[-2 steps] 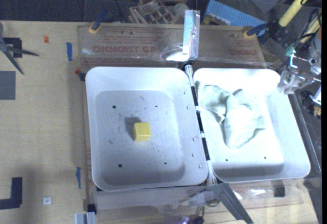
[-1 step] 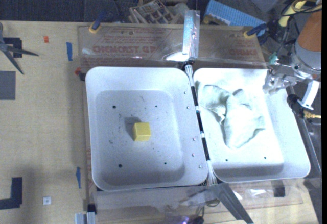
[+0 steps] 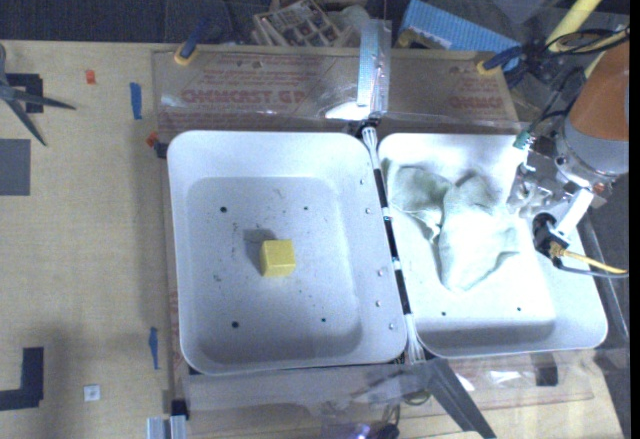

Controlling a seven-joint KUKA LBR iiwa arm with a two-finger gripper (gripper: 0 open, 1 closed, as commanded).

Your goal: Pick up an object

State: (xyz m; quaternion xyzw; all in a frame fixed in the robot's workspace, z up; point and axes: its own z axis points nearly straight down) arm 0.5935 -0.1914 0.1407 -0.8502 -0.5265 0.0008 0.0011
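Gripper [image 3: 527, 189] sits over the right bin's [image 3: 500, 312] right edge, beside the pale crumpled cloth [image 3: 462, 227]; can't tell its state. Yellow block [image 3: 279, 258] lies mid left bin [image 3: 270, 157], well apart. Cloth is nearest: approach vertically over a raised fold near bin centre, w/ clearance from the rim, then pinch & lift slowly.

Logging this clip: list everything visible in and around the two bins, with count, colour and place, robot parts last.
Left bin: one, white, left half of the bench.
Right bin: one, white, beside it on the right.
Block: one, yellow, on the left bin's floor, near the middle.
Cloth: one, pale greenish white, crumpled in the right bin's upper half.
Clear panels: two, with red lettering, behind the bins.
Arm: one, grey with an orange band, at the right edge.
Gripper: one, over the right bin's right side, next to the cloth.
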